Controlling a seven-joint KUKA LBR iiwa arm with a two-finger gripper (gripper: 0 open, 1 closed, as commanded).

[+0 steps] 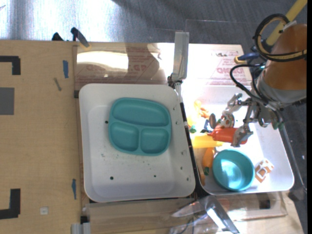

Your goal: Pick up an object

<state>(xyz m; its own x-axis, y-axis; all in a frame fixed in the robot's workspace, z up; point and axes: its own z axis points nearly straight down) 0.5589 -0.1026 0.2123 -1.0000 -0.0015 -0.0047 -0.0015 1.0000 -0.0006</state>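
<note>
Two white bins [92,145] sit side by side; gripper [233,126] hovers over right-bin clutter, its grip state unclear.

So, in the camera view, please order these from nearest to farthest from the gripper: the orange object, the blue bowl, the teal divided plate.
Gripper is in the right bin.
1. Orange object: right bin, directly at the gripper.
2. Blue bowl: right bin, toward the near edge.
3. Teal plate: left bin, farthest.
</note>
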